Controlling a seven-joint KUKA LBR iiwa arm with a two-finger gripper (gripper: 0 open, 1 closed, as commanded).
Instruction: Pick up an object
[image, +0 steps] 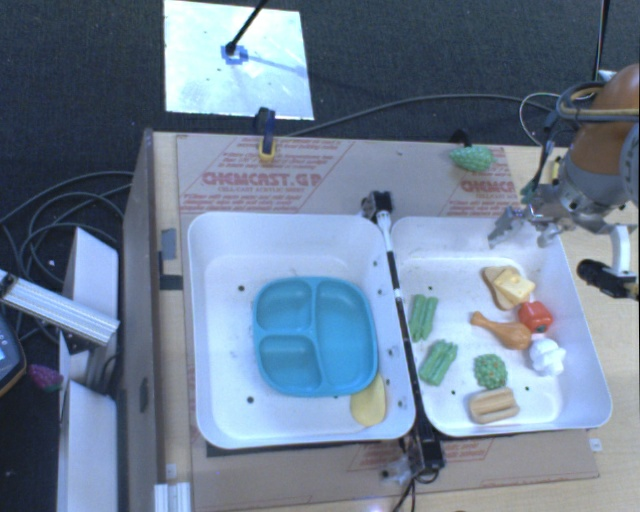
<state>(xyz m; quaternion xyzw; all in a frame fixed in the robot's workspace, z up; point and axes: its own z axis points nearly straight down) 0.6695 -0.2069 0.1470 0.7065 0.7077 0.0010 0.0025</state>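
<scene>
Over the far right corner of the right bin (590, 400), my tool (527, 226) hung with its fingers apart and nothing between them. The pickable pieces lay below and just ahead of it — the yellow wedge (510, 287) nearest, with the red pepper (536, 316) and drumstick (503, 331) crowded just beyond. I judged the wedge the best target: I would centre the tool squarely above it, line the fingers across its narrow side, and descend straight — keeping clear of the bin wall and the neighbours.
</scene>
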